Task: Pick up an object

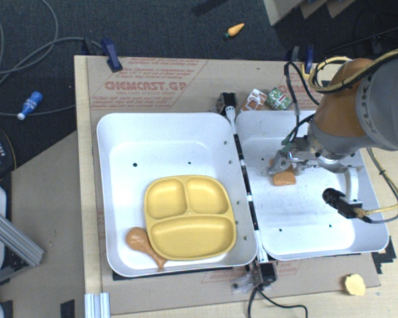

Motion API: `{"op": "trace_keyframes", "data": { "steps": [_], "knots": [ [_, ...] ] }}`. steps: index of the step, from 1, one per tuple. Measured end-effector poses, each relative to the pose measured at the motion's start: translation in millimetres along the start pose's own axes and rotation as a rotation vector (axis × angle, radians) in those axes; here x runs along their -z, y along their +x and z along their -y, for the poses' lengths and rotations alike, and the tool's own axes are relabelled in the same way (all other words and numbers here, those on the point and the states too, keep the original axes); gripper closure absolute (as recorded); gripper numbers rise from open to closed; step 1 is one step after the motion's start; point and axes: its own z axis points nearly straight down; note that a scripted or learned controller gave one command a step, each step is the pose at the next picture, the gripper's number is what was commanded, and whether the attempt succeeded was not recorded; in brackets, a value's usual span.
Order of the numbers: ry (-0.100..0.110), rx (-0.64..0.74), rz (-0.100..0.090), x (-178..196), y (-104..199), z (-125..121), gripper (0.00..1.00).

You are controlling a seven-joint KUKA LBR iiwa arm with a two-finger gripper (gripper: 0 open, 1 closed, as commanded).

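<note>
A small orange-brown block (284,178) lies on the floor of the right bin (305,237), near its left wall. The gripper (288,163) sits right over the block, touching or nearly so; whether it grips I cannot tell. In the left bin (119,138) rests a yellow divided plate (189,217), a tan drumstick (143,242) against it.

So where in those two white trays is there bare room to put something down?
Left bin: the bare strip behind the yellow divided plate, toward the cardboard's red lettering. The plate and the tan drumstick crowd its near half. Right bin: the near floor is bare; its far half is crowded by the pincer and the orange piece.
</note>
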Motion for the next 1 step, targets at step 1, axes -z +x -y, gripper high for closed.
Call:
{"op": "trace_keyframes", "data": {
  "steps": [1],
  "knots": [
    [-0.015,0.010,0.000,120.2,63.4,-14.6,1.00]
  ]
}}
